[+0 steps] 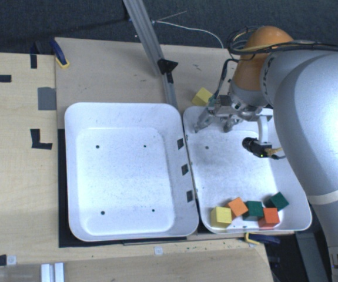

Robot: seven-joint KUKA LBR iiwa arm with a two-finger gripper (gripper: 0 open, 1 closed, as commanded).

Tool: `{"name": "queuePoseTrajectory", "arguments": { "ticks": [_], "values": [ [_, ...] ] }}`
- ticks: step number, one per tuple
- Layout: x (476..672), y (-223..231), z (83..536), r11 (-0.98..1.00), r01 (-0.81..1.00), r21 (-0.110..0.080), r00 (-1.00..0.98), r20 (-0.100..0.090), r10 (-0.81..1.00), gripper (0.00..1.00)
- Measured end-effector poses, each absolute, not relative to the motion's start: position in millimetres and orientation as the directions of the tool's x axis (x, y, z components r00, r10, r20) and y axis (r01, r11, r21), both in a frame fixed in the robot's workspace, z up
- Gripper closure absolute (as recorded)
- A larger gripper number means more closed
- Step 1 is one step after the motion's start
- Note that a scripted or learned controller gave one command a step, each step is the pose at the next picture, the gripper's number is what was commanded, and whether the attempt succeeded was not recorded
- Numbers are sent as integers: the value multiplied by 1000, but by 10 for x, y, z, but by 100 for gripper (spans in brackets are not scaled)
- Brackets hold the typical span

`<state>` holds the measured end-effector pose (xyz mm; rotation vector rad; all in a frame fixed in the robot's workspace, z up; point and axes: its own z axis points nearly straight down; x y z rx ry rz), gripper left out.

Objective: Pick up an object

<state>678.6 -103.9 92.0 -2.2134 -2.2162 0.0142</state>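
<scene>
You are seeing the grey two-finger gripper (214, 122) hanging over the far end of the shallow white right-hand bin (239, 163), its jaws standing apart with nothing between them, so nothing is being carried. A small yellow foam block (203, 96) is lying on the bench just outside the bin's far rim, close beside the gripper, while the other candidates are sitting clustered at the near end: a yellow cube (221, 216), an orange cube (237, 207), a dark green cube (254, 209), a red-orange cube (270, 217) and a second green cube (278, 201). Judging from that, the cluster is lying well apart from the gripper, so the pick is not yet starting.
</scene>
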Motion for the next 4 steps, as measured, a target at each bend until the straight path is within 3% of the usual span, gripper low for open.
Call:
{"name": "queuePoseTrajectory", "arguments": {
  "ticks": [1,2,3,4],
  "values": [
    [6775,-1042,1021,2,1000,-11,-2,-2,1000,100],
    [6430,-1174,909,0,1000,-5,0,-1,1000,100],
    [6353,-714,1974,5,1000,7,-5,1,1000,100],
    [6527,444,1916,9,1000,-1,-9,3,1000,100]
  ]
}}
